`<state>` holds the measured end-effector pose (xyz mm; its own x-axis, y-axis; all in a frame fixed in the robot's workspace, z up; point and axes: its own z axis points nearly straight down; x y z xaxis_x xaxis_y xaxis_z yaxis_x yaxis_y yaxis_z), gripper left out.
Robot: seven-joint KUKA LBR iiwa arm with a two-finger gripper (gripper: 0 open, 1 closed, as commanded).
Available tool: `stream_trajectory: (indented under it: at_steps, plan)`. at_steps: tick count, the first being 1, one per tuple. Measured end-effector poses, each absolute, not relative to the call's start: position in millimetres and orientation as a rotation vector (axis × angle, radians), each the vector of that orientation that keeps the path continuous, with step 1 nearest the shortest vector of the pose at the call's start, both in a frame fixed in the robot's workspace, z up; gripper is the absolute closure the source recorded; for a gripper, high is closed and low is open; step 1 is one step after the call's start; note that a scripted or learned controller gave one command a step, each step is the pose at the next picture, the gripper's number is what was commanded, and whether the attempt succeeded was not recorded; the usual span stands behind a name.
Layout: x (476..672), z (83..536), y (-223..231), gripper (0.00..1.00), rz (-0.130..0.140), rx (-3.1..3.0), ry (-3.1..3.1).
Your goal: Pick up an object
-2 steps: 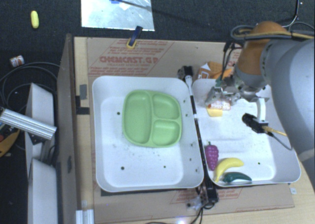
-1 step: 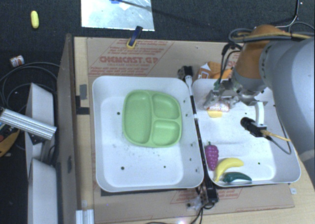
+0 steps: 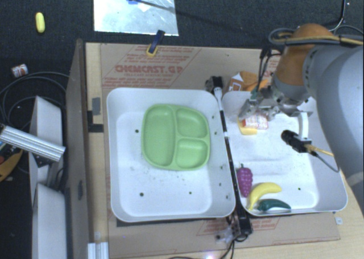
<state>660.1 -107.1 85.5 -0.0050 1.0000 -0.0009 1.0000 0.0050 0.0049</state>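
Observation:
My gripper [image 3: 259, 109] hangs low over the back left part of the right bin [image 3: 327, 192]. Just under and in front of it lies a small red-and-white packet [image 3: 254, 122] on a yellow piece [image 3: 248, 131]; I cannot tell whether the gripper touches them. At the bin's front left lie a purple bunch of grapes [image 3: 244, 180], a yellow banana [image 3: 263, 191] and a dark green vegetable [image 3: 274, 206], all apart from the gripper.
The left bin [image 3: 122, 195] holds a green divided plate [image 3: 174, 137]. An orange thing [image 3: 241, 82] sits at the right bin's back rim. The grey arm with its orange band [image 3: 301, 53] covers the right bin's back right corner.

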Motion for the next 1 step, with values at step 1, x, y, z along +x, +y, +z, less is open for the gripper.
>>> stream_trajectory:
  at_steps: [1]
  plan:
    - [645.3,84.5,-92.7,0.00,0.001,2.215,2.227]
